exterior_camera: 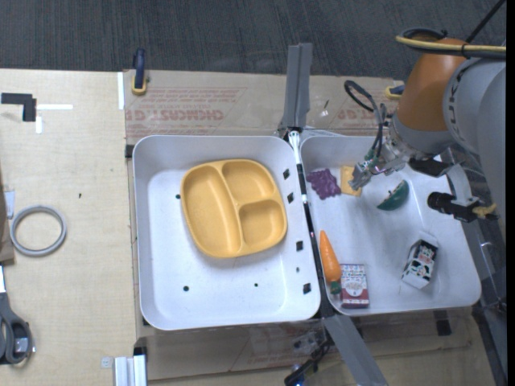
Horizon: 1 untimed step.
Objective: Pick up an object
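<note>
My gripper (pixel 364 172) hangs low over the back of the right bin (pixel 463 284), its tip right beside a small yellow block (pixel 348 182). A purple bunch of grapes (pixel 324 183) lies just left of that block. A dark green wedge (pixel 394 199) sits just right of the gripper. Toward the front of the same bin are an orange carrot (pixel 328 253), a small red box (pixel 354 286) and a black-and-white milk carton (pixel 419 264). Whether the gripper touches the yellow block is unclear.
The left bin (pixel 161 296) holds a yellow divided plate (pixel 233 207). A raised divider (pixel 299 175) runs between the bins. On the bench to the left lie a grey tape ring (pixel 35 230) and scissors (pixel 14 338). The arm's grey body (pixel 475 103) looms over the right bin's back right.
</note>
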Tool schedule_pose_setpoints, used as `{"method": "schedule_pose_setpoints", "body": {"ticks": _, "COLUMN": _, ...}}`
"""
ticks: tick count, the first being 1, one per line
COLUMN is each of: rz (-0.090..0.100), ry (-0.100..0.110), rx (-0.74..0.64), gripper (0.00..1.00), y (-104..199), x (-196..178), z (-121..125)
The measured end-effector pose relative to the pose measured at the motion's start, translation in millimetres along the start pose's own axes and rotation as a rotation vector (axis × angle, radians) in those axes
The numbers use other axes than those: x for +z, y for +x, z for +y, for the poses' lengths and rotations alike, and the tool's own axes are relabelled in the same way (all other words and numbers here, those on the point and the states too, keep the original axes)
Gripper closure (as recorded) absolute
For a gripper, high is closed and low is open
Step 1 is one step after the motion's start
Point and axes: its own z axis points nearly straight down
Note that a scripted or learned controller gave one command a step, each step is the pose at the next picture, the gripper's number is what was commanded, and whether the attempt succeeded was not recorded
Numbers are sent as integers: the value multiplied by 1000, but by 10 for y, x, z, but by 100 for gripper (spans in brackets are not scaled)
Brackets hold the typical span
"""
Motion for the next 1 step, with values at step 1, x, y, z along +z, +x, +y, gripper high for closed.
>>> {"method": "schedule_pose_setpoints", "body": {"ticks": 1, "rz": 0, "ry": 0, "rx": 0, "gripper": 0, "y": 0, "x": 1, "z": -1}}
